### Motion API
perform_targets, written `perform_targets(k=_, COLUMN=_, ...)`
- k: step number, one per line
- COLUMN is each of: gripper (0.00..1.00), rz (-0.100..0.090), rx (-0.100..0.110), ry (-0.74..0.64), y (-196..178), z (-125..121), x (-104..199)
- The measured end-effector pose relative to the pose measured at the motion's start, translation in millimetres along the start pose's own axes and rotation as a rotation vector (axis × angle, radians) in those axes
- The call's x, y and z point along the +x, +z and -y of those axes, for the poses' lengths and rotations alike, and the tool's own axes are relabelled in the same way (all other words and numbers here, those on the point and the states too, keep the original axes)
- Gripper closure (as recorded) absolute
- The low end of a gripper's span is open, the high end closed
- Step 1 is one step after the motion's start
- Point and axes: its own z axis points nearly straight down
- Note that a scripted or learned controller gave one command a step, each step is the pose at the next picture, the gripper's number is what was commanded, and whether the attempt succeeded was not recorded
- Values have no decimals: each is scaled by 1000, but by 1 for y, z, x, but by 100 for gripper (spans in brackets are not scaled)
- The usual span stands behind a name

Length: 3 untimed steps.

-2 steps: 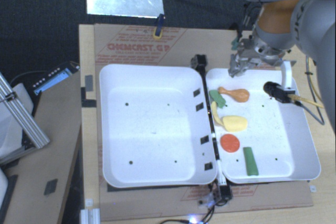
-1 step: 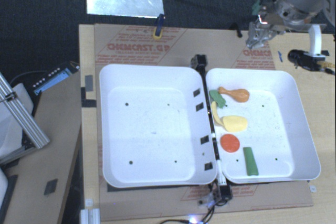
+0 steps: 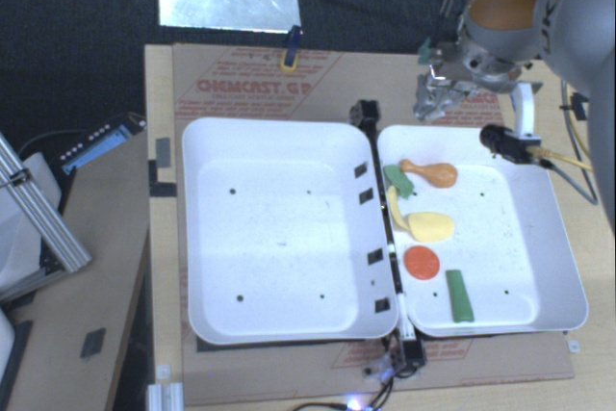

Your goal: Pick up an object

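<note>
**Op:** Bins first — left bin (image 3: 279, 226) sits beside the right bin (image 3: 553, 245), which carries all the candidates, clustered against its left wall.

**Obs:** Arm (image 3: 539, 5) enters from the right; gripper (image 3: 438, 101) hangs over the far rim of the right bin, clear of every object. Finger state: cannot tell at this angle.

**Op:** Objects, largest down?

**Obs:** Drumstick (image 3: 430, 172), long axis running roughly left-right, thick end to the right. Yellow piece (image 3: 430, 226) nearer the camera, touching a banana (image 3: 394, 207) that lies along the divider. Green block (image 3: 459, 295) — long axis running near-far, closest to the camera. Red disc (image 3: 422, 262) between yellow piece and block. Small green leaf (image 3: 397, 180) just left of the drumstick.

**Op:** Governing relation?

**Obs:** Drumstick lies nearest the gripper, toward the camera from it. Judgement: a short advance toward the camera, then down, with the fingers set across the drumstick's long axis.
</note>
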Motion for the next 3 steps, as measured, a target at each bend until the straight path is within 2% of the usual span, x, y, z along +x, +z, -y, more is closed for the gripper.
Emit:
perform_targets(k=1, gripper=100, rz=2, rx=-17, ry=2, y=-125, z=-1, x=-14)
perform_targets(k=2, gripper=100, rz=9, rx=-23, ry=12, y=-284, z=2, x=-100)
perform_targets(k=3, gripper=100, rz=-3, rx=13, ry=2, y=-106, z=29, x=-64)
